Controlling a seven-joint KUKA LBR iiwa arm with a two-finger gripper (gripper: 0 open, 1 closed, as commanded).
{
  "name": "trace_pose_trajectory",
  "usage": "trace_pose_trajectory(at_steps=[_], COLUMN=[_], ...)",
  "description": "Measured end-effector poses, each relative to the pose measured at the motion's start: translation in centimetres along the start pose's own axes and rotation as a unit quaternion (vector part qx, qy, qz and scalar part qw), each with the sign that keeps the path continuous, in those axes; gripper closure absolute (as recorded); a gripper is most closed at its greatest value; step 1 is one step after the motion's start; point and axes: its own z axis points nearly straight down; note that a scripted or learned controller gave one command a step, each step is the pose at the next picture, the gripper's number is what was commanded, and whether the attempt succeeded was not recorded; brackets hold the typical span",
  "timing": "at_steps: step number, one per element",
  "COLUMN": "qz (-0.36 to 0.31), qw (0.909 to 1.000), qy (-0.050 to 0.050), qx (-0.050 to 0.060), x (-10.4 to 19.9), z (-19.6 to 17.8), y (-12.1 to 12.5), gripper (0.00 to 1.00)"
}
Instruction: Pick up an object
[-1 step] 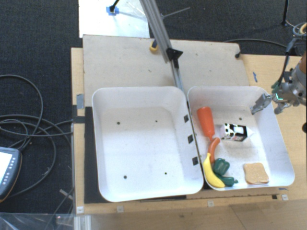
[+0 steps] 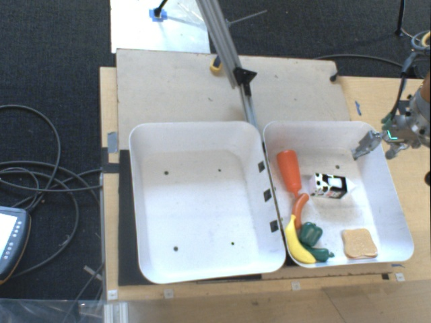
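The right bin [image 2: 397, 207] holds several toy foods. An orange carrot [image 2: 289, 169] lies near its left wall, with a small red-orange pepper [image 2: 300, 203] below it. A black-and-white cow figure [image 2: 330, 185] sits in the middle. A yellow banana [image 2: 298, 243] and a green pepper [image 2: 312, 235] lie at the front left. A slice of toast [image 2: 359, 243] rests at the front right. My gripper [image 2: 377, 146] hangs over the bin's back right corner, open, with nothing between its fingers. It is up and to the right of the cow.
The left bin [image 2: 145, 180] stands beside the right one, sharing a divider wall [image 2: 267, 194]. A slanted metal pole [image 2: 222, 32] crosses the back board. Cables and a tablet [image 2: 10, 237] lie on the dark floor at the left.
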Motion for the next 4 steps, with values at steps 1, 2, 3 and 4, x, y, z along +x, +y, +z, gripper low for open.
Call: trace_pose_trajectory(at_steps=[1, 2, 3, 4], qz=[0.002, 0.0, 0.0, -0.001], qw=[1.0, 1.0, 1.0, 1.0], qy=[0.001, 0.001, 0.0, 0.0], qx=[0.002, 0.002, 0.0, -0.001], x=[0.1, 0.3, 0.4, 0.3], z=[6.3, 11.9, 13.2, 12.0], y=[-0.1, 0.8, 0.9, 1.0], gripper=[0.0, 0.0, 0.0, 1.0])
